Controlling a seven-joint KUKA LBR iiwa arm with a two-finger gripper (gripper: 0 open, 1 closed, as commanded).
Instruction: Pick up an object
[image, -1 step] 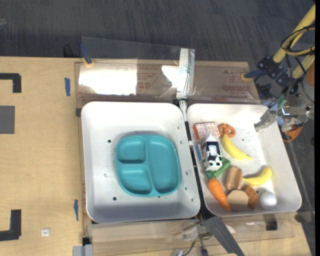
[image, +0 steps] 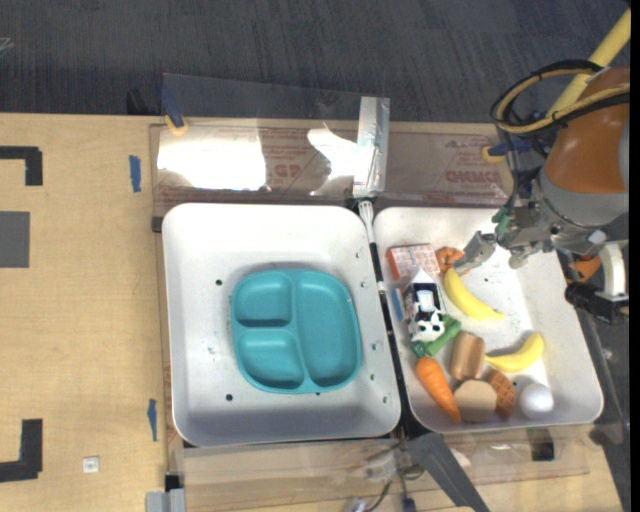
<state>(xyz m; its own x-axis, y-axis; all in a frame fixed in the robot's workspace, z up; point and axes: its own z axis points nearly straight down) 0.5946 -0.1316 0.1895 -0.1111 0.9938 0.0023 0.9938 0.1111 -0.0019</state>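
Two bins are sitting side by side on the bench (image: 70, 300). Landmark: right bin (image: 580, 385). The left bin (image: 190, 250) is lying left of it, holding a divided tray (image: 297, 330). Inside the right bin, two bananas (image: 468, 298), a carrot (image: 436, 386), a toy cow (image: 428, 322) and a carton (image: 412, 262) are crowding its left half. The claw (image: 500, 246) is hanging over its far part.

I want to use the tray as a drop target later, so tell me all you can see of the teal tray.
The tray is teal, smooth and matte like moulded plastic, a rounded rectangle with a raised rim. Ridges split it into three wells: a small one at upper left, a larger one at lower left, and a tall one along the right. It lies flat, slightly turned, near the middle of the left bin, resting on the bin's floor. All three wells look bare, and it sits apart from the bin's walls.
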